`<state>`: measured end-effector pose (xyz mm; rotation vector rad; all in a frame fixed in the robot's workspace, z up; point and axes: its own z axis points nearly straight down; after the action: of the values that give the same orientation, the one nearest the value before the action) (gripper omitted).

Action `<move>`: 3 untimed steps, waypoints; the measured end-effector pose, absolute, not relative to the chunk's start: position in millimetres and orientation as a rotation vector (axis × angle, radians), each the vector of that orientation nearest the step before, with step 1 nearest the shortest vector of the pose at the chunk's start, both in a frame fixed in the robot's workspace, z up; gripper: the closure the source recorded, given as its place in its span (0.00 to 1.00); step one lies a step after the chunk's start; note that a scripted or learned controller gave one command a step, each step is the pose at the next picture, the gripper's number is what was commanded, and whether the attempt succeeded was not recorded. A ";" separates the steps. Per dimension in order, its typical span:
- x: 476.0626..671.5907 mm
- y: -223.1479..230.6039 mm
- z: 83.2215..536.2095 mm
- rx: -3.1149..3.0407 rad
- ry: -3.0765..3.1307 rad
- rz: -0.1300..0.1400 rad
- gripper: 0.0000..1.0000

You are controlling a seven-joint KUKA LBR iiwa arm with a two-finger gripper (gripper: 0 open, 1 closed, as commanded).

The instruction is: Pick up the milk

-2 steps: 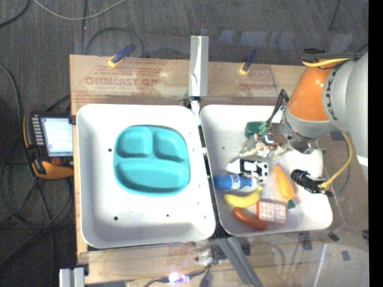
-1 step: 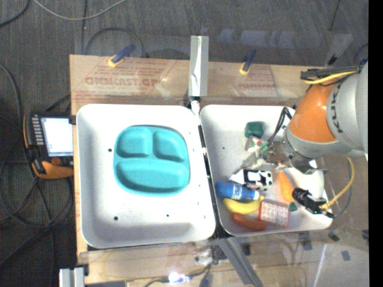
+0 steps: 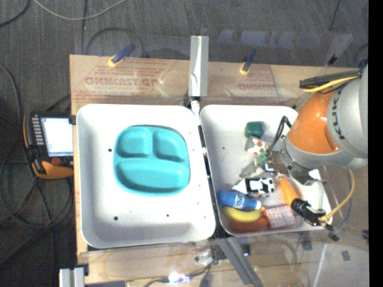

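The milk point(image 3: 261, 187) is a small white carton with black cow patches, lying in the right bin point(image 3: 227, 124) near its front. My gripper point(image 3: 262, 168) hangs directly over the carton's far edge, low in the bin, with the grey and orange arm point(image 3: 314, 133) reaching in from the right. The view does not show whether the carton sits inside the gripper or just below it.
Around the milk lie a blue packet point(image 3: 238, 200), a banana point(image 3: 242, 216), a pinkish box point(image 3: 280, 216) and an orange carrot point(image 3: 289, 192). A green block point(image 3: 255, 128) and a small patterned item point(image 3: 258, 146) sit further back. The left bin point(image 3: 90, 208) holds a turquoise divided plate point(image 3: 152, 159).
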<state>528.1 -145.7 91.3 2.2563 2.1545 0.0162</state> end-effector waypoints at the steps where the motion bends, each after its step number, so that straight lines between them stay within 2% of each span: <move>1: 498.0 -139.1 91.7 2.094 2.307 0.018 0.00; 2: 493.3 -151.7 91.4 2.100 2.310 0.023 0.00; 3: 494.8 -151.6 99.4 2.101 2.314 0.027 1.00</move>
<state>494.8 -151.6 99.4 2.1006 2.3135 0.0274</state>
